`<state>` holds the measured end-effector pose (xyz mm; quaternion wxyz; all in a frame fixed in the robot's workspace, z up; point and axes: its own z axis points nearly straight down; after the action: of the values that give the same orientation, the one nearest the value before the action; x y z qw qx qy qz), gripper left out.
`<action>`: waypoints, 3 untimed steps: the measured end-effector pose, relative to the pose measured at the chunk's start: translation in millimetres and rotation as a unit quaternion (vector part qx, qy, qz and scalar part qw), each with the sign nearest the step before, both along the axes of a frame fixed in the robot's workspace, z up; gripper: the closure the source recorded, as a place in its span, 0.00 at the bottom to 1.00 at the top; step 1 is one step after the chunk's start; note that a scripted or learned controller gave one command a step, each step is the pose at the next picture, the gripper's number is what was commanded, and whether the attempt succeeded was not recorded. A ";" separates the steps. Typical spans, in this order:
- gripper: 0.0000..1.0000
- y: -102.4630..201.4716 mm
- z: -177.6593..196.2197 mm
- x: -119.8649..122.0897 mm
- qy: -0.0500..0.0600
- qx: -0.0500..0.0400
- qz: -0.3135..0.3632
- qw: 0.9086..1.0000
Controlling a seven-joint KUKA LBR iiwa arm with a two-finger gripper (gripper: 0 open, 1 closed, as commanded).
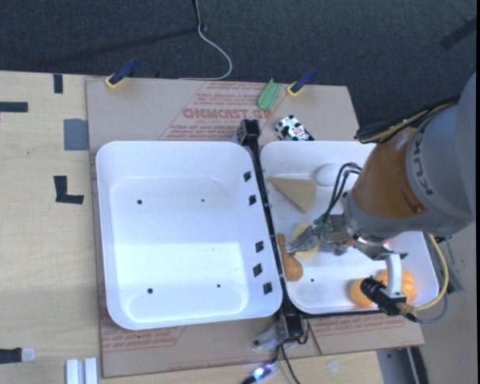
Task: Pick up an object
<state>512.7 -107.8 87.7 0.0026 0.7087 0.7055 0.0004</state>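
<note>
Against the left wall of the right bin [304, 298], an orange ball-like object [292, 267] lies just beside a pale yellow piece [306, 251], with a tan wedge [298, 190] farther up the same bin and another orange object [362, 291] near its lower right corner. Over the yellow piece hangs the gripper [310, 236] of the grey arm [408, 178], its jaws perhaps touching it, though whether they stand wide or narrow I cannot tell. Beside it on the surface [32, 214] sits the left bin [112, 238], and a small black-and-white toy [292, 129] rests on the cardboard above.

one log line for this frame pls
arm: over right bin | gripper: low, by yellow object | grasp: unconfirmed | orange ball: near divider | left bin: untouched
</note>
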 end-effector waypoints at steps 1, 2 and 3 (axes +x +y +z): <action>0.00 1.1 -3.1 57.6 0.001 0.000 0.003 1.000; 0.00 5.8 -2.3 119.0 0.000 -0.003 0.003 1.000; 0.00 74.2 103.7 158.9 -0.003 0.002 0.006 1.000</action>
<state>671.6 -33.7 191.4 0.0036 0.7043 0.7099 0.0039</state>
